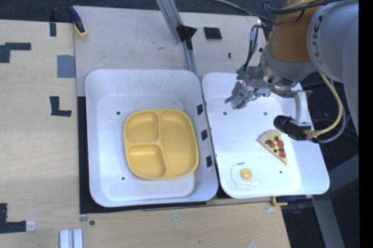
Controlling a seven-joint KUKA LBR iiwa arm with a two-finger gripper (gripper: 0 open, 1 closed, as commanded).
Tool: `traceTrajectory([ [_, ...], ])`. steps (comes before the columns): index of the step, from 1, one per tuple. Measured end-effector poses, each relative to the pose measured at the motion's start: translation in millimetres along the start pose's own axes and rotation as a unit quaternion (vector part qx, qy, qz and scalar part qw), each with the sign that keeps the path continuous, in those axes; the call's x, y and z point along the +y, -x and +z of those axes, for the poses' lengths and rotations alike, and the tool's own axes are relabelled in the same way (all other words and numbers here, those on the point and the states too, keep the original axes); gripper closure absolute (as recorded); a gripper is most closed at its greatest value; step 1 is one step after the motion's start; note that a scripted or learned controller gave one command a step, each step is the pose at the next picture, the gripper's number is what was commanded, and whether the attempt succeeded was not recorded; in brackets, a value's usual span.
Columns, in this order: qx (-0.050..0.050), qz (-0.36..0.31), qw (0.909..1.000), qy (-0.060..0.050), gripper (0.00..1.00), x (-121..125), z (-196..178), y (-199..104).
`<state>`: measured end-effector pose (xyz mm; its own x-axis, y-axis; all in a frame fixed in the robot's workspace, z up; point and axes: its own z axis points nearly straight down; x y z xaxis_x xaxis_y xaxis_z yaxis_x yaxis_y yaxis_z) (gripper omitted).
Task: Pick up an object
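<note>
Camera view: two white bins side by side, arm in from the right. Landmark is the right bin point(221, 124). The gripper point(240, 96) hangs over that bin's far-left part, above bare white floor, nothing between its fingers. Finger state cannot be told at this size; the tips blur into one dark grey cluster. Pickable things in the right bin: a toy pizza slice point(273, 145) in its near-right part, lying flat, tip pointing toward the near-right corner, and a toy fried egg point(245, 174) close to the near edge, about mid-width. Both are well apart from the gripper and apart from each other. A black cable connector point(287, 124) off the arm dangles just beyond the pizza slice, looks like rig hardware, not a target. Just left of the right bin, the left bin point(99, 124) holds a yellow divided plate point(160, 144), three compartments, centred. Judgement: gripper is posed high and off the objects, likely a start or approach pose; no grasp made. Either food toy is flat and thin, so a pinch would need low, well-aligned fingers.
</note>
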<state>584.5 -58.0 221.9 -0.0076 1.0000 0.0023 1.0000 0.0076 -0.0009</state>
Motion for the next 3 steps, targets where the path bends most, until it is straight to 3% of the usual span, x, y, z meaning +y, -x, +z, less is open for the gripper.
traceTrajectory([
  [1, 0.0, 0.0, 1.0, 0.0, 1.0, 24, 5, -53],
  [3, -0.001, 0.001, 1.0, 0.0, 1.0, 34, 4, -148],
])
